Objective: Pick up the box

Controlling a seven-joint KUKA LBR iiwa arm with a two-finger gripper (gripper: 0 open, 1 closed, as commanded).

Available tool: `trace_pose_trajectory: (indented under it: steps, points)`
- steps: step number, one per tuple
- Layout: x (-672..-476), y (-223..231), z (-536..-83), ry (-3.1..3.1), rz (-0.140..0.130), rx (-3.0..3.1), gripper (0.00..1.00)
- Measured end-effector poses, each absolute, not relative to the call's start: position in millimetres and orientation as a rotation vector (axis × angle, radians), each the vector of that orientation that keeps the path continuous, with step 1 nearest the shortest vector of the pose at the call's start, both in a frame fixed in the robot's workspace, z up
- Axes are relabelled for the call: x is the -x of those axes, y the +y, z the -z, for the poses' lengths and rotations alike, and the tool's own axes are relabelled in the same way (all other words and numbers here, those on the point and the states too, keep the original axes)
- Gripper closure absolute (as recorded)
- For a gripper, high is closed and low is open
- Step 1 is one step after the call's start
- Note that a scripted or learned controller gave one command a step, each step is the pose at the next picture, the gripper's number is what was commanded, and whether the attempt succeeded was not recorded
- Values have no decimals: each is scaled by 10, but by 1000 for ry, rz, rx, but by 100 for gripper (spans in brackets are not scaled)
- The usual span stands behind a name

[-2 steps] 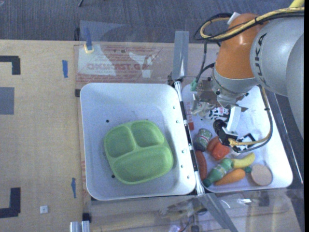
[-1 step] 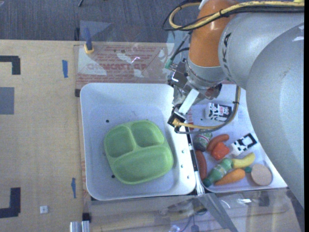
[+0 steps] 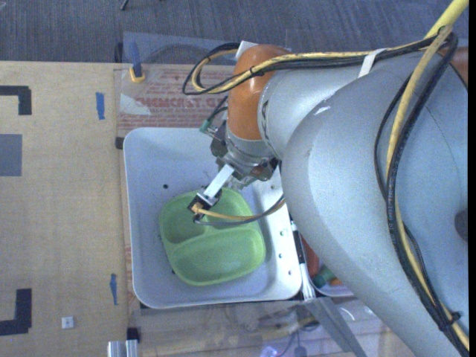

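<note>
Soft, even light, faint shadows, slightly soft focus, mild sheen on the arm (image 3: 357, 162).

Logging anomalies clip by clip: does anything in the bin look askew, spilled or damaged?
Nothing looks spilled or damaged. The green box lies slightly askew in the white bin, its sides at a slant to the bin's walls, toward the view's lower edge.

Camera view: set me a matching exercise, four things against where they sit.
1 green moulded plastic box
2 shallow white plastic bin
3 blue tape strip
4 orange band on the grey arm

A on the tan board, left of the bin
B over the bin's far edge
C inside the bin, near its lower edge
D beside the tan board, holding the box

Pairs: 1-C, 2-D, 3-A, 4-B
</note>
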State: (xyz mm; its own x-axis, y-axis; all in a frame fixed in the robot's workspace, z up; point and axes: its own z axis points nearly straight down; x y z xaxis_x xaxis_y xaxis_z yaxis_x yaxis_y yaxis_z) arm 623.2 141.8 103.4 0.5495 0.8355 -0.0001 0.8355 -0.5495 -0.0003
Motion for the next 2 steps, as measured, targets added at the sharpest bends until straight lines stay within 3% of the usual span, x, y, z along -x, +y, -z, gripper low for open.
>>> trace_pose_trajectory:
  steps: [1,2]
  points:
    - [-6489,1997,-2228,-1538,-1,2740,100]
    - [-6668,2243,-2065,-635,3,3075,100]
